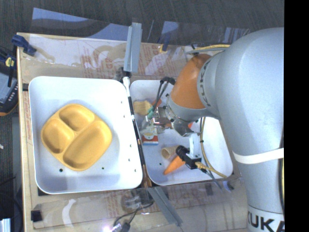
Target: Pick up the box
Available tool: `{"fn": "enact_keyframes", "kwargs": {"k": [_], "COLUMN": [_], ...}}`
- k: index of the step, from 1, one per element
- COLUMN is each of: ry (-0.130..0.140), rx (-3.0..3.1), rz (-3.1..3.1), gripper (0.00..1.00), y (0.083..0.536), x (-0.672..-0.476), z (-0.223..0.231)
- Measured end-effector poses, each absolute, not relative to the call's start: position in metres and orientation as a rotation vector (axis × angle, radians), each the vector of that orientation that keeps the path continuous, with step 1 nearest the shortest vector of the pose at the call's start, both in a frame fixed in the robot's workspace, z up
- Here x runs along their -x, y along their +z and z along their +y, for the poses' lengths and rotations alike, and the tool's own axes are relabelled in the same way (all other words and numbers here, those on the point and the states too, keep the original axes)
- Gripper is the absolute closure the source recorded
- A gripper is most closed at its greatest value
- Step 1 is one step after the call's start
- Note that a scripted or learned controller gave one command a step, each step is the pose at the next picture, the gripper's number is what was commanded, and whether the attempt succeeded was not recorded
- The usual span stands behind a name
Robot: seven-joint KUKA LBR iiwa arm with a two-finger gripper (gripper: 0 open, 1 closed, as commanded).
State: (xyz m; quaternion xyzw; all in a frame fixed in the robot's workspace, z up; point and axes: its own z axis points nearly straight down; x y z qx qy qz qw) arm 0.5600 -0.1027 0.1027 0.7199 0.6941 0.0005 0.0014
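Box (150, 139) is seen near the right bin's (219, 166) left wall, just under the gripper (153, 124). Jaw state cannot be told. A straight descent, centred on it, is probably needed.

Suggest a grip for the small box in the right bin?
Take the box from above across its short sides. It seems to lie flat by the bin's left wall, so closing along that wall looks safer. The gripper hovers just above it.

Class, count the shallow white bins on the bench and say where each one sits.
2. The left bin holds a yellow divided tray. The right bin lies beside it, under the arm, which may hide some contents.
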Motion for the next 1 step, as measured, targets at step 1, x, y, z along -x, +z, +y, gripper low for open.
{"fn": "enact_keyframes", "kwargs": {"k": [1], "ry": [0.0], "rx": [-2.061], "rz": [2.373], "gripper": [1.0], "y": [0.2322], "x": [-0.5767], "z": [-0.0823]}}
